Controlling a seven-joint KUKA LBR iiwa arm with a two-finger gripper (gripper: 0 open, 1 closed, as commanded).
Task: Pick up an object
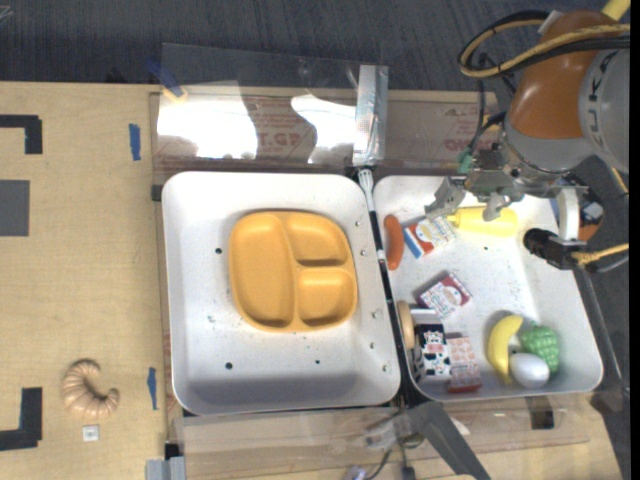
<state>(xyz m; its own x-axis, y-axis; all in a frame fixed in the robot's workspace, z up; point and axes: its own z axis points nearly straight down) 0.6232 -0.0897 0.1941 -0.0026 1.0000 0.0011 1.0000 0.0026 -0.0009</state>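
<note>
Both white bins look like smooth, slightly glossy plastic. The yellow divided tray is matt plastic. The desk has a pale, matt surface like wood board. Behind the bins, a clear sheet shines strongly, with a metallic strip of tape. The banana and white egg seem smooth, glossy plastic.

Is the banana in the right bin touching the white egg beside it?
Touching. In the camera view the banana curves down to the white egg, and their outlines meet with no white bin floor showing between them.
</note>
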